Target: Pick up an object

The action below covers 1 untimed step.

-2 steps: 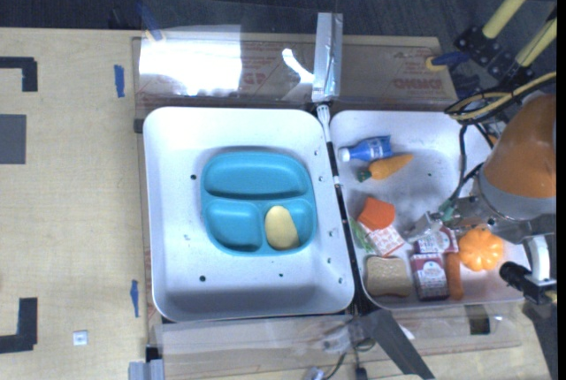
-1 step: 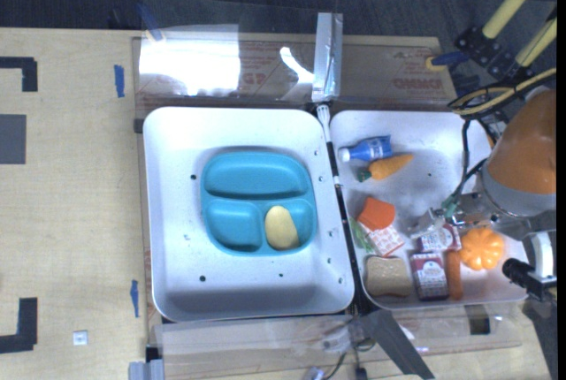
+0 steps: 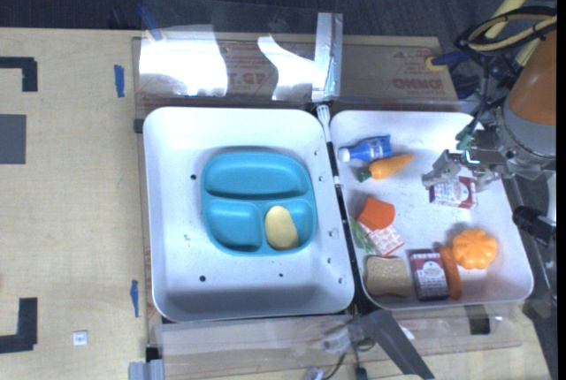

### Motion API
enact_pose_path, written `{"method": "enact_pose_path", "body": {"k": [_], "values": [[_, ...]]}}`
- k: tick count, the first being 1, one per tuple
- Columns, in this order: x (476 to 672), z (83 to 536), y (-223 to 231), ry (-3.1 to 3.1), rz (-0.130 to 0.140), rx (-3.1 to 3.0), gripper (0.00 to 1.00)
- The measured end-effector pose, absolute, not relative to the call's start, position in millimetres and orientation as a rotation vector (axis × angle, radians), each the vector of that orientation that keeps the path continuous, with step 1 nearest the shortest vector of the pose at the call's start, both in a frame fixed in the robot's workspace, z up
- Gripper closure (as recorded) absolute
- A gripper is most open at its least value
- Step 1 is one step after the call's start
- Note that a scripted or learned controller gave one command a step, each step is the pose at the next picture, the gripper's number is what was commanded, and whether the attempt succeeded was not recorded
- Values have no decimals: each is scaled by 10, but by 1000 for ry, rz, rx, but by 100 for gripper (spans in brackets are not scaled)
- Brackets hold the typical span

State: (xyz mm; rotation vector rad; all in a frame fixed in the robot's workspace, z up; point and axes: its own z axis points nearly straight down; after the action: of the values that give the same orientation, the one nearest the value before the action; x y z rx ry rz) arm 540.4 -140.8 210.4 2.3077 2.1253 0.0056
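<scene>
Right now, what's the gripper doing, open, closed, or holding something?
Gripper: above a small red-and-white packet in the right bin; open or closed cannot be told.

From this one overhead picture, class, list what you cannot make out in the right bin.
- End effector: blurred, finger state unclear.
- Red-and-white packet beneath it: label too small to read, contact unclear.
- Dark red jar: label too small to read.
- Arm: cut off by the picture's right side.
</scene>
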Motion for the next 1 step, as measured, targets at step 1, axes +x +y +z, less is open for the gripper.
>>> {"method": "enact_pose_path", "body": {"k": [1], "values": [[5744, 2177, -816, 2179, 3, 2263, 100]]}}
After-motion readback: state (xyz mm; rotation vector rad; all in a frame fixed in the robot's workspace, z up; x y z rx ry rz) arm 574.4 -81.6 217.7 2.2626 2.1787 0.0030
